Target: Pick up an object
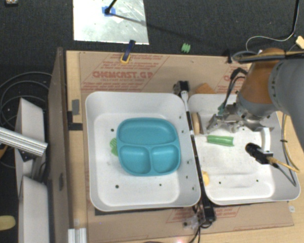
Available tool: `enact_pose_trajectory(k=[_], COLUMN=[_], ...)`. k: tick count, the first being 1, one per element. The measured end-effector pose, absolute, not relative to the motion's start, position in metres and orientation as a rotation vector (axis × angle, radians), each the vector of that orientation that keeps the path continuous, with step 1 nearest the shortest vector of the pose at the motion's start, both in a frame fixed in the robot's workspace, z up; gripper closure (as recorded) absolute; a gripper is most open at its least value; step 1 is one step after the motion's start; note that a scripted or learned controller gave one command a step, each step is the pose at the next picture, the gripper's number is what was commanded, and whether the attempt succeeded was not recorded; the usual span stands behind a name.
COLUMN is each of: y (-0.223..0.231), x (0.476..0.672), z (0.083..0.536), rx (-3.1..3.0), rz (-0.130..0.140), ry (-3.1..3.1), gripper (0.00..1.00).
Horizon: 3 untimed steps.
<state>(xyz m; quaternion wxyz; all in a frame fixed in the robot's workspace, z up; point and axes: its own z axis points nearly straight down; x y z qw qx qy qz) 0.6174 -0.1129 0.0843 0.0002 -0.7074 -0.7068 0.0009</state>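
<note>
A green stick-shaped object [220,140] lies in the right bin [243,189], towards its back left. My gripper [222,124] hangs just above and behind that object, apart from it, and nothing shows between its parts. The grey arm with its orange band [258,80] comes in from the right over the bin's back corner. A small yellow piece [205,177] lies at the right bin's left wall near the front. A tan wooden piece [196,123] lies along the same wall further back.
The left bin [99,135] holds a blue divided plate [148,146] in its middle, with a green thing [113,146] poking out from under the plate's left edge. The wall shared by the two bins [191,151] runs just left of my gripper.
</note>
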Motion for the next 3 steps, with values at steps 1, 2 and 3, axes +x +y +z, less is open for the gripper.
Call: enact_pose_trajectory(k=[1,2,3], y=[-0.124,-0.122,-0.012], x=[0.566,0.570,0.611], z=[0.086,0.097,0.191], rx=[-2.221,-2.221,-2.208], rz=[0.003,-0.003,-0.020], ry=[-2.218,-2.225,-2.245], gripper=[0.00,1.00,1.00])
